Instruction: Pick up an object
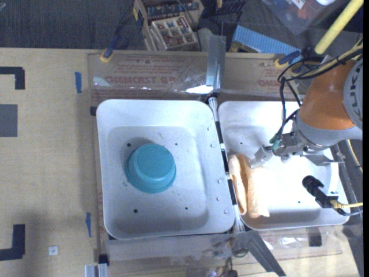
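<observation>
- The pale wooden worktop carries two shallow white bins side by side, with a strip of printed cardboard behind them and loose clutter on the dark floor beyond.
- My pincer hangs low over the right bin, near its left half. From this slant I cannot tell how far open it is, and I see nothing held in it.
- The closest thing to take is the tan pad. It lies lengthwise against the right bin's left wall, just beside my pincer tip and a little toward the bin's near edge.
- I judge it soft and light, something like a sponge or folded cloth. It should squash under pressure and not slip, and it is in no danger of breaking.
- The best hold looks to be across its narrow width near the middle, approached from the open side. The wall crowds the other flank, so closing there may catch the bin's rim.
- The teal bowl sits upside down in the middle of the left bin, well apart from me. It looks stiff and smooth, with a rounded outside that offers little grip.
- It is hard to make out whether my tip touches the pad's upper end or only hovers by it. The pad's wall-side edge blurs into the bin's rim.
</observation>
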